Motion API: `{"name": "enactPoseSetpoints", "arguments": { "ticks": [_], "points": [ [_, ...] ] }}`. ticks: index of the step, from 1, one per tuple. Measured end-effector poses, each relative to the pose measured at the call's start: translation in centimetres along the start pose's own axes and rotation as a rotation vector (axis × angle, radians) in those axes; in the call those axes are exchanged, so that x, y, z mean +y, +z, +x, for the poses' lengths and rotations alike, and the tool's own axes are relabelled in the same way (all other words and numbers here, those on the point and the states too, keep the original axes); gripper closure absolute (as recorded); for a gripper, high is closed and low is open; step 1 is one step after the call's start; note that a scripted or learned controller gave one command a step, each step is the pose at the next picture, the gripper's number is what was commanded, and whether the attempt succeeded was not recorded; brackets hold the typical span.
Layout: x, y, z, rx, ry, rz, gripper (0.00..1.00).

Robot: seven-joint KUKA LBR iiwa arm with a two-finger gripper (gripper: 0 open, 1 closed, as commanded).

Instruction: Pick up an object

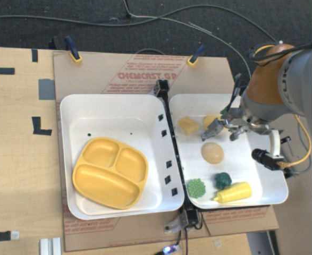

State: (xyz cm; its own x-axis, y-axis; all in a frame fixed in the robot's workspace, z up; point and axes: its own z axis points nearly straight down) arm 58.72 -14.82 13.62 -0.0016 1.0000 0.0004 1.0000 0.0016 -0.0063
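From the fixed camera above, the grey arm (283,86) with its orange band reaches in from the right and bends down over the right bin (262,193). Its wrist sits over the bin's upper right part, and the tool (219,132) points leftward and down toward the bin's middle. The dark fingers are spread apart with nothing between them, one tip lying near the small yellow piece (209,122) by the bin's upper middle, the other lower and to the right.

Just below the tool rests a round beige object (212,153), close to the fingertips; whether they touch it cannot be told. A yellow chunk (188,125) lies to the left, near the wall between the bins. Along the bin's lower edge sit a green bumpy ball (196,187), a dark green object (222,180) and a yellow bottle-shaped object (233,192) on its side.

The left bin (81,110) holds a yellow divided plate (110,172). Both bins rest on a cardboard sheet (145,73) clamped to the wooden surface (12,142)
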Motion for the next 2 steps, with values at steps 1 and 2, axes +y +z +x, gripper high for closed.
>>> {"name": "enactPoseSetpoints", "arguments": {
  "ticks": [1,2],
  "points": [
    [0.0,5.3,0.1,-0.002,0.000,-0.005,0.00],
    [0.1,3.9,0.1,-0.003,0.000,-0.008,1.00]
  ]
}}
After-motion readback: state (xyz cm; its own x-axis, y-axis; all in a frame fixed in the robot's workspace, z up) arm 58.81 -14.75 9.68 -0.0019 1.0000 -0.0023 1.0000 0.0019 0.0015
